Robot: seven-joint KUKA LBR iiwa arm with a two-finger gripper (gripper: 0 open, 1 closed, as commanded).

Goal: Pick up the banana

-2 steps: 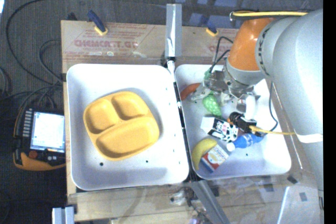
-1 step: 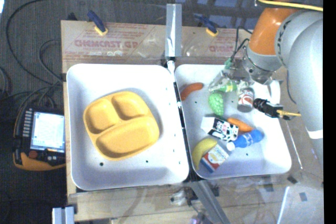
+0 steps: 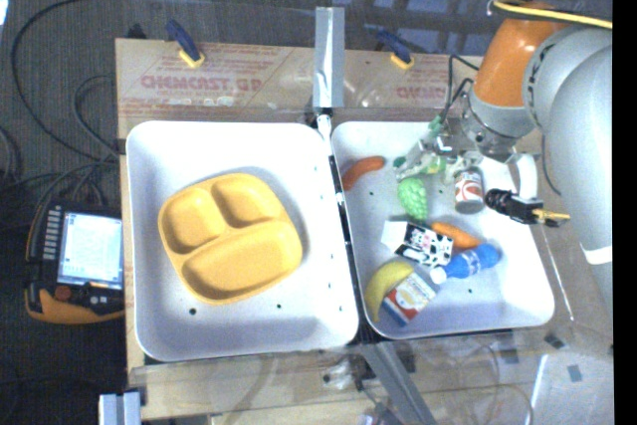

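Note:
The banana is yellow and curved, lying near the front left of the right bin, partly under a small red and white carton. My gripper hangs over the back of the right bin, above a green toy and well behind the banana. I see nothing held in it. The grey arm with its orange band comes in from the upper right.
The right bin also holds a red sausage-like toy, a small can, a black and white carton, a carrot and a blue toy. A yellow divided plate lies in the left bin.

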